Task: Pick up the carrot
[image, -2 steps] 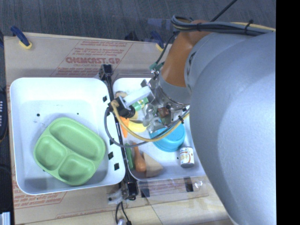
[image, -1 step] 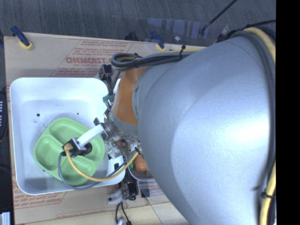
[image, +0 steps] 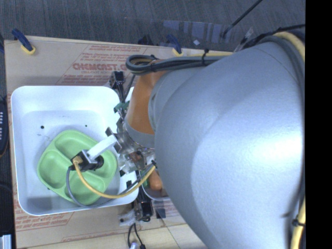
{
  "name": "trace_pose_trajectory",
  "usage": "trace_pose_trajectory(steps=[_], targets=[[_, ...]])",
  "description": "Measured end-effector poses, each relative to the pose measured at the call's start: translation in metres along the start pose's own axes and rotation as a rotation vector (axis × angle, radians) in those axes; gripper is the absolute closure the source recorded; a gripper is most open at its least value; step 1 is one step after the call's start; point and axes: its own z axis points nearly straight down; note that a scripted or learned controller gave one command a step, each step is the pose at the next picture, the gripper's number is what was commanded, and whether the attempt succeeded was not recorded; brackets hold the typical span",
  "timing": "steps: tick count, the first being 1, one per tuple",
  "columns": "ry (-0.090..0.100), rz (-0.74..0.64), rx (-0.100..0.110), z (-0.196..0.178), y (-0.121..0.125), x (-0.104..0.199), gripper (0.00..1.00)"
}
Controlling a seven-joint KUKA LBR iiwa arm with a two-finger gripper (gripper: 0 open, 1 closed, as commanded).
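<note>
A grey KUKA arm looms closest to the lens, reaching in from the right and covering most of the right half of the bench. Below its bulk, the orange band above the wrist curves down toward the gripper, which hangs at the right rim of the left bin, over the gap beside it. Whether the gripper is open or closed cannot be made out among the metal parts crowded there.

The carrot appears as a sliver of orange just beside and below the gripper, to the right of the left bin's rim and tucked under the arm (most of it is hidden, and which bin it lies in cannot be told). Nothing shows it held.

Inside the left bin, a green plate with divided sections sits toward the near right corner, its lower edge close to the bin wall.

Farther back, brown board printed in red lies under the bin, and a black cable loops across it toward the arm. Blue clamps grip the board's far edge, one at the left corner and one near the middle. Dark carpet lies beyond.
</note>
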Motion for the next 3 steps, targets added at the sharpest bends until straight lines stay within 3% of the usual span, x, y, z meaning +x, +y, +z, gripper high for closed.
trace_pose_trajectory(steps=[3], targets=[[-0.022,-0.037,0.017,-0.027,-0.005,0.002,1.00]])
